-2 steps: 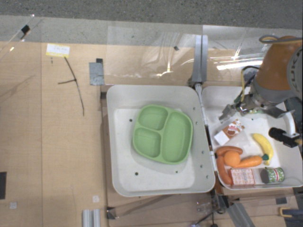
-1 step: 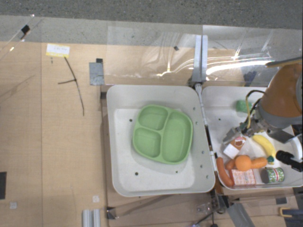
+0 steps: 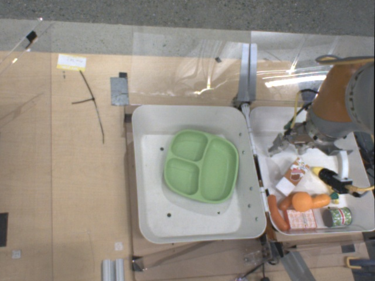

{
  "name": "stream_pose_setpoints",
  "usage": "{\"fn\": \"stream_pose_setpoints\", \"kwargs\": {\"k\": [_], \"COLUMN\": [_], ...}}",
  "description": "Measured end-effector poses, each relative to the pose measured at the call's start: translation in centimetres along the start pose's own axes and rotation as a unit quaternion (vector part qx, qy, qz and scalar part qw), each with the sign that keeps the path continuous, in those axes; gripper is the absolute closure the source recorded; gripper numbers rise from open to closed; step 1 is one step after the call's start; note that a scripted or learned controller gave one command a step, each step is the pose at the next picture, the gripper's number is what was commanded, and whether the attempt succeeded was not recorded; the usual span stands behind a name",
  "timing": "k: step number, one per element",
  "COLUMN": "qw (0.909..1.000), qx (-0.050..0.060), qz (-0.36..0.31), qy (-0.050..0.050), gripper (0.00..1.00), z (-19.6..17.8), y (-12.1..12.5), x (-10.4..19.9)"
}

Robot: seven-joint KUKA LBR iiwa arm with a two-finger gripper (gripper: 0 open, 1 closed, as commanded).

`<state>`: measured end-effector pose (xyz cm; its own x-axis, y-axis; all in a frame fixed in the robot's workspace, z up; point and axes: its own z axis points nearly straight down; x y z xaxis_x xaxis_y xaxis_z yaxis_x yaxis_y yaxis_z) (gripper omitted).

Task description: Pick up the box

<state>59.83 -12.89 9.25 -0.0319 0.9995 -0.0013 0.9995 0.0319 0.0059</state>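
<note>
Box (image 3: 300,219) lying flat at six o'clock in right bin (image 3: 266,122), beside carrot (image 3: 309,201) and can (image 3: 338,216). Probably light, stiff cardboard; best pinched across short sides. Gripper (image 3: 287,142) hovering at twelve; grip state unclear.

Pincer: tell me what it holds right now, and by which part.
Nothing seen held. The pincer hangs over the right bin, apart from the box at the bin's near edge.

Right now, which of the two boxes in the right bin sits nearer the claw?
The small carton with the red-and-white label, lying just below the claw in the view. The other, a pinkish-red box, sits at the bin's near edge beside the green-labelled can.
</note>
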Motion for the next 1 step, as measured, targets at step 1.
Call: {"fn": "stream_pose_setpoints", "kwargs": {"k": [1], "qw": [0.9966], "qx": [0.001], "qz": [0.082], "qy": [-0.001], "gripper": [0.0], "z": [-4.2], "y": [-5.98], "x": [-5.69]}}
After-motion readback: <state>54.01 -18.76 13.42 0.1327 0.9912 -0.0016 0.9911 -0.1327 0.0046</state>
